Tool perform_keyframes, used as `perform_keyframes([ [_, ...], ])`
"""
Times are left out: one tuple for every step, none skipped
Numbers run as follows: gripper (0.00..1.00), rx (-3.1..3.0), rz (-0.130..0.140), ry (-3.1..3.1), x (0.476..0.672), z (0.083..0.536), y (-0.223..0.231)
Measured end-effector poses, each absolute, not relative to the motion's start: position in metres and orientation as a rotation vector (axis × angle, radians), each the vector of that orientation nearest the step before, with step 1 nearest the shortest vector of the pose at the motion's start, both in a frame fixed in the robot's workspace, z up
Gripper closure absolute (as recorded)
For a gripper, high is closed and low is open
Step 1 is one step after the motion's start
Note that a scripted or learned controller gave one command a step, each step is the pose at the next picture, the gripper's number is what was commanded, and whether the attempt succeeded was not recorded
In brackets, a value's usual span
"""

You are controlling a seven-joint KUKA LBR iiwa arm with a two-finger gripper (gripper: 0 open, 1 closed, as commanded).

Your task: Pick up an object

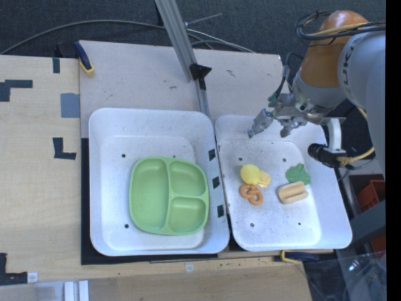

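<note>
1. Jaws of the gripper (272, 125) hang spread apart, holding nothing, over the right bin's (326, 227) far edge.
2. Yellow toy (252, 175) lies mid-bin, touching an orange pretzel (252, 194); a bun (292, 193) and green piece (297, 172) sit nearby.
3. Best approach: centre above one item and straddle it cleanly, avoiding its neighbours.
4. Left bin (100, 168) holds a green plate (168, 195).

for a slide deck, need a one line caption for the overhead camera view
Open gripper hovers over right bin holding toy food; green divided plate fills left bin.
</note>
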State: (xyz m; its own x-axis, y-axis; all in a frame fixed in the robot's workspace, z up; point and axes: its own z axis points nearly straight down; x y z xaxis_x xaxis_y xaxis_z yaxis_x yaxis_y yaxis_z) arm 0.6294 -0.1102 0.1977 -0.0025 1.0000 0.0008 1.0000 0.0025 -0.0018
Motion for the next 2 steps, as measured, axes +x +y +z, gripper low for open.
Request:
perform_keyframes([
  [0.00,-2.217,0.001,-2.224,0.629,0.198,-0.110],
  [0.00,-2.216,0.010,-2.220,0.630,0.135,-0.116],
])
